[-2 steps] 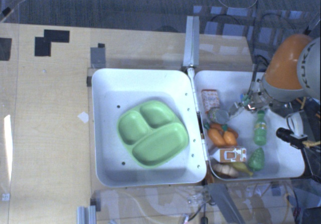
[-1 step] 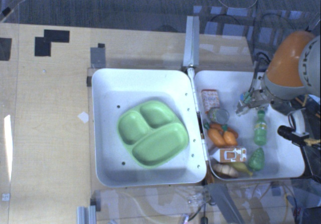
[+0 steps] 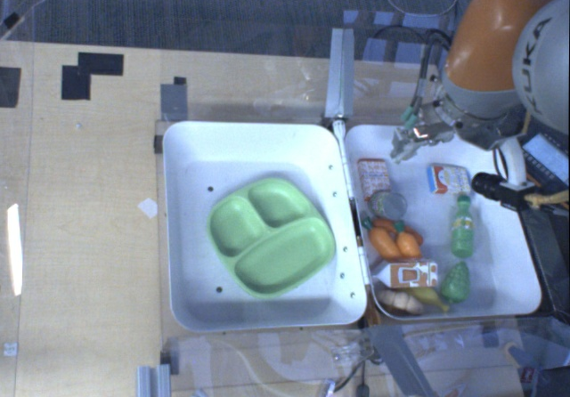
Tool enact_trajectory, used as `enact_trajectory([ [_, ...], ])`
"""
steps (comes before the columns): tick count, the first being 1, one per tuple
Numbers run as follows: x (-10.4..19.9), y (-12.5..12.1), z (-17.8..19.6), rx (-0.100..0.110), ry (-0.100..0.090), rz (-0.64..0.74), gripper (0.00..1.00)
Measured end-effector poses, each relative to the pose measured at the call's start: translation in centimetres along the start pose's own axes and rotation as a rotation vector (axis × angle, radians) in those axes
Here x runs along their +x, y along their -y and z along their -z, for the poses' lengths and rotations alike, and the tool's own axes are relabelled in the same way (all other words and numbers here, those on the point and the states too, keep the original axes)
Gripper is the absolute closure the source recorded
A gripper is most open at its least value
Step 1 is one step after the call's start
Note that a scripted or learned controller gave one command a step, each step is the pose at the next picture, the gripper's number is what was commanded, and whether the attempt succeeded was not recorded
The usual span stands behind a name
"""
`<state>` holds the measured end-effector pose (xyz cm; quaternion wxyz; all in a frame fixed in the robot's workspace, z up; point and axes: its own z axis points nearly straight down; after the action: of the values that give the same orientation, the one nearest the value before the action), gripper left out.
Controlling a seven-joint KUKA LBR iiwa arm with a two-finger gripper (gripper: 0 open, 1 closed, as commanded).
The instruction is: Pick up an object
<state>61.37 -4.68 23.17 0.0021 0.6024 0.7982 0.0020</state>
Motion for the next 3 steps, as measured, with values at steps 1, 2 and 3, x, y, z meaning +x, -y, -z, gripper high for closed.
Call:
enact_trajectory([
  [1, 0.0, 0.0, -0.1, 0.002, 0.0, 0.0, 0.0],
  [2, -3.0, 4.6, -13.7, 0.001, 0.0, -0.045, 0.0],
  [3, -3.0, 4.3, -12.6, -0.006, 0.002, -0.044, 1.0],
])
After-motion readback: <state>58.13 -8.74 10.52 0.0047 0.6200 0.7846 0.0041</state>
